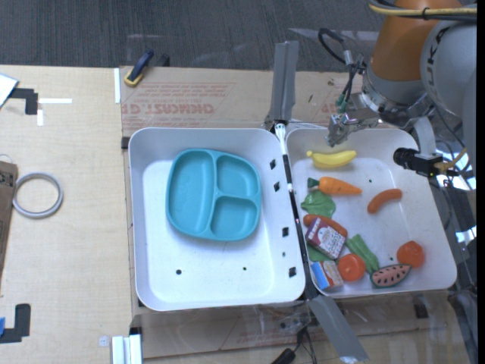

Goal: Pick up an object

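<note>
Gripper (pixel 338 133): hangs over the far edge of the right bin (pixel 438 226), carries nothing; how wide it stands I cannot tell.
Banana (pixel 331 158): just below gripper, lying flat.
Handling: prob. light, hard plastic (smooth, may slip); take across the middle.

a pale wooden bench (pixel 61 264) filled the left side, with a roll of tape (pixel 34 194) lying on it. flattened cardboard (pixel 197 97) lay behind, against dark grey carpet (pixel 189 14).
</note>
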Motion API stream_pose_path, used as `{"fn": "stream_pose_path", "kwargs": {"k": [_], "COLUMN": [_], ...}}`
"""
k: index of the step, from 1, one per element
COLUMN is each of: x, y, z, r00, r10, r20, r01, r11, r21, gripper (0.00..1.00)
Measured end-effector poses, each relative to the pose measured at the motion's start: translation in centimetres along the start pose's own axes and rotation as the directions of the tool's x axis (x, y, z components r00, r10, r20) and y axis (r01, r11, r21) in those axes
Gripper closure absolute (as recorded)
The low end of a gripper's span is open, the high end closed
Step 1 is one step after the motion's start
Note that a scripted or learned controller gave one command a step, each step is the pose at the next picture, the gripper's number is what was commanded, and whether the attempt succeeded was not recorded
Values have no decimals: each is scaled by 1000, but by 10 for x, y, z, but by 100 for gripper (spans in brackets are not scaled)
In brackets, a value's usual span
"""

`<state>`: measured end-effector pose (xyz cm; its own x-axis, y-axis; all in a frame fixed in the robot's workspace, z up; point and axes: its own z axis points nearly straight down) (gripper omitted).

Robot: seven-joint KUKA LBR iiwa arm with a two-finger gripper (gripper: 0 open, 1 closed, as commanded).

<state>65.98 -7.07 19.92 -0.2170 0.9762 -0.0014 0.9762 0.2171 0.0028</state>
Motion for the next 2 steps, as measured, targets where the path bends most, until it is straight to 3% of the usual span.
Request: {"fn": "stream_pose_path", "kwargs": {"k": [1,2], "x": [94,126], "y": [-9,-24], "z": [-40,-9], "r00": [999,998], "r10": [-54,63], "r20": [-1,-1], "r01": [54,-63], "r11": [999,998], "r21": [4,6], "gripper": [100,100]}}
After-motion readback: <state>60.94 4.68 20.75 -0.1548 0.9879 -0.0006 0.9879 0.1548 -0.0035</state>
